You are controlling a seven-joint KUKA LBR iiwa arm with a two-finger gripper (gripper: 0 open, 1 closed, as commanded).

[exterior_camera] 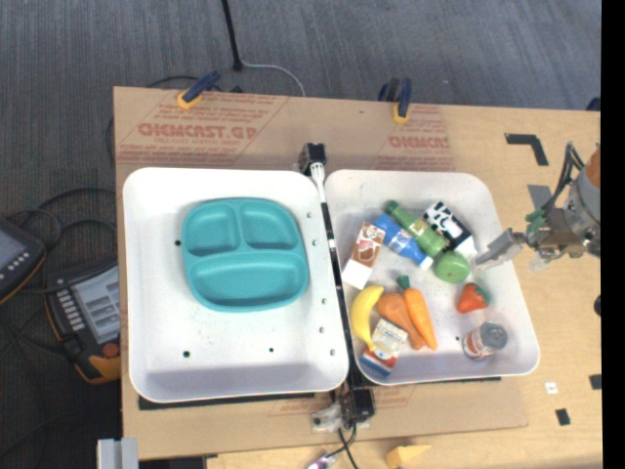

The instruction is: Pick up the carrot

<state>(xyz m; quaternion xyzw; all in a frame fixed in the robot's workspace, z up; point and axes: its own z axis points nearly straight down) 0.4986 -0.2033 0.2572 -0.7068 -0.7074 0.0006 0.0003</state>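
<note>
Gripper [503,247], finger gap impossible to judge, hangs over right bin's [508,355] rim; descend squarely on orange tapered carrot [418,316], avoiding yellow banana [362,311]

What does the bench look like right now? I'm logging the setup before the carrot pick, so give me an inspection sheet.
Surface: cardboard-covered bench bearing two white bins, left bin and right bin.
Job's things: carrot lies in the right bin, beside the banana.
Clutter: teal tray in the left bin; green bottle, blue carton, strawberry, can in the right bin.
Grippers: gripper over the right bin's right rim, holding nothing.
Cables: black cable on the floor; wires left of the bench.
Surroundings: grey carpet; clamps on the far edge.
</note>
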